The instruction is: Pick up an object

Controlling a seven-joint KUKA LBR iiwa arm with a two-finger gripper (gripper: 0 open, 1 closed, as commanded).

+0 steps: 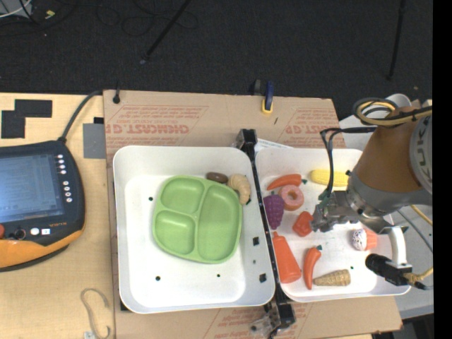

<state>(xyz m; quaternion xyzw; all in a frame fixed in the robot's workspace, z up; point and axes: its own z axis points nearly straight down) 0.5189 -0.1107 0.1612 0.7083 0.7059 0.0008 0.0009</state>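
Two shallow white bins sat side by side on the cardboard-covered bench. At the far left of the frame lay a teach pendant (32, 200) with a lit screen and an orange underside. The left bin (134, 274) held a green divided plate (198, 219) near its middle; just beyond the plate's upper right rim lay a dark brown piece (217, 178) and a beige piece (241, 187), touching or almost touching each other.

Across the black divider, the right bin (353, 288) was crowded with toy foods. A purple bunch of grapes (273, 209) lay against its left wall, with a pink doughnut (292, 198) just beside it and a red-orange chilli (284, 182) above. A yellow corn cob (330, 178) lay toward the upper middle. Lower down sat an orange carrot (285, 258), a red pepper (311, 263) and a tan cone (332, 279). A small red piece (303, 224) lay in the middle of the bin, right at the gripper (323, 219), which hung low over the bin from the arm's orange band at the right of the frame. Whether that red piece was between the fingers could not be told, and neither could how the gripper stood. A white-and-pink egg shape (360, 240) lay just below the wrist.
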